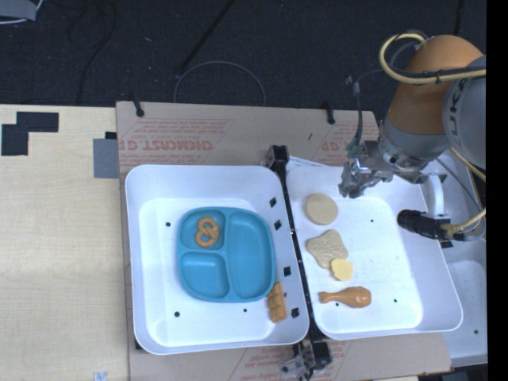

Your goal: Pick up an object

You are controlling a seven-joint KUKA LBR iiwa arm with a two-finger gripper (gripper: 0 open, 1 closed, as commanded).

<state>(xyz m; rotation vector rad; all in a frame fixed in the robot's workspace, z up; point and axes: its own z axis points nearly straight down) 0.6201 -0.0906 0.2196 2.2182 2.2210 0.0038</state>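
Note:
My gripper (353, 185) hangs over the far edge of the right bin (413, 292), just right of and beyond a round tan cookie (321, 209). Nothing is visible in its grasp. Closer to the front lie a flat beige piece (325, 246), a small yellow disc (342, 270) touching it, and a brown drumstick (346, 297). In the left bin (151, 213) a blue divided plate (225, 254) carries a pretzel (207, 231) in its far-left compartment. A brown waffle-like piece (276, 302) lies beside the plate's near right corner.
The grey arm with its orange band (432, 78) comes in from the upper right. A black cylindrical part (421, 222) juts over the right bin's right side. A black divider (290, 244) runs between the bins. Cardboard (238, 133) lies under both.

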